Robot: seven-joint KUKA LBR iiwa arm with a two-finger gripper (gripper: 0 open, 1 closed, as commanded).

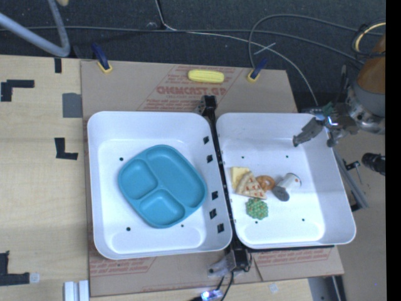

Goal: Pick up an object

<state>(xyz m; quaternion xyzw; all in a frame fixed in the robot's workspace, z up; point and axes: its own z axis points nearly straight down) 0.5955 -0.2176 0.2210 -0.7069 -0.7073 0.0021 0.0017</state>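
Small toy foods lie in a cluster in the right bin (pixel 326 227): a yellow wedge (pixel 239 177), a patterned triangular piece (pixel 252 187), a brown pretzel-like ring (pixel 265 182), a grey and white piece (pixel 289 182) with a dark pebble (pixel 281 194) beside it, and a green lump (pixel 257 209). My gripper (pixel 318 135) hangs over the bin's upper right corner, up and to the right of the cluster. It is open, with its fingers spread and nothing between them.
The left bin (pixel 106 231) holds a blue divided plate (pixel 163 185). A yellow banana-shaped toy (pixel 205 76) lies on the cardboard behind the bins. Cables run across the dark floor at the back, and blue clamps (pixel 255 73) pin the cardboard's far edge.
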